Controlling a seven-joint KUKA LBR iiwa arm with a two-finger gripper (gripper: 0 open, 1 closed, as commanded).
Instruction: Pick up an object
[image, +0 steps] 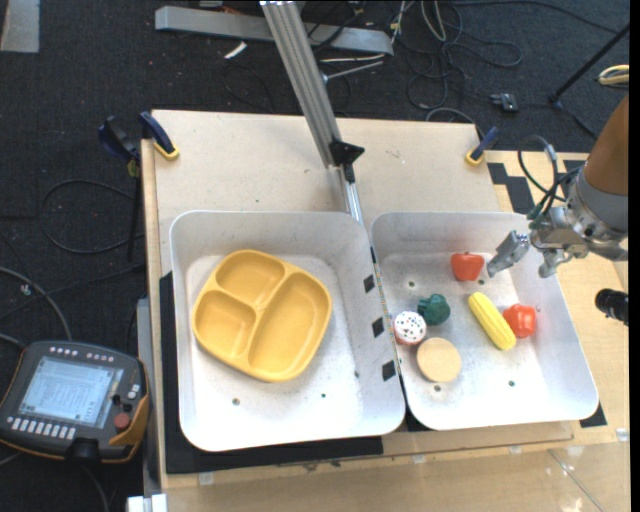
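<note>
The right bin (560, 395) holds several small items: a red-orange piece (466, 265) at the back, a yellow corn cob (491, 320), a red pepper-like piece (521, 319), a dark green toy (434, 307), a white dotted ball (409, 326) and a tan disc (438, 359). My gripper (527, 255) hangs over the bin's back right part, just right of the red-orange piece. Its two fingers stand apart, open, with nothing between them.
The left bin (190, 410) carries a yellow three-compartment plate (262, 314). A slanted metal pole (312, 85) crosses from the top to the divide between the bins. A teach pendant (70, 398) lies on the floor at the lower left. Clamps sit on the bench's back corners.
</note>
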